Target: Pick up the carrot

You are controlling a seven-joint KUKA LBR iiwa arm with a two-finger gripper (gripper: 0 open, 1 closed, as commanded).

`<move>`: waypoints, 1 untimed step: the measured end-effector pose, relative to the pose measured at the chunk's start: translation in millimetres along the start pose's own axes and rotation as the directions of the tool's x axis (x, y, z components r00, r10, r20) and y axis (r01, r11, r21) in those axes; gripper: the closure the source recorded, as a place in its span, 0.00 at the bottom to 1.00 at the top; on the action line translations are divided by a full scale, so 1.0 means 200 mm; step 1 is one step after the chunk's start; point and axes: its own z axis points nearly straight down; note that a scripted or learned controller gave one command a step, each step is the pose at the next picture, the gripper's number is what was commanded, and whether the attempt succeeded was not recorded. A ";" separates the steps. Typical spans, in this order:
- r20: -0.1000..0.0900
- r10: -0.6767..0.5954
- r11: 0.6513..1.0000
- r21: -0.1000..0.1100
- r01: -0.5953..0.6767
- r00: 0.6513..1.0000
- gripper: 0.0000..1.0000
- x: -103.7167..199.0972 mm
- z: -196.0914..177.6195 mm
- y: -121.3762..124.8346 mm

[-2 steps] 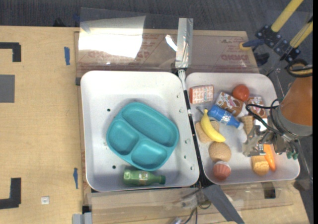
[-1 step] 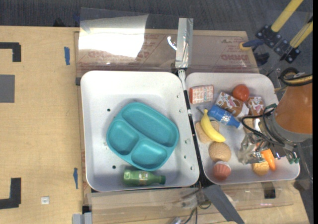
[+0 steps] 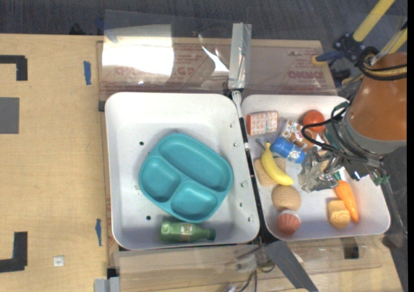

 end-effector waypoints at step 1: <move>-0.006 -0.110 0.994 0.000 0.110 0.994 1.00 0.16 -0.03 -0.45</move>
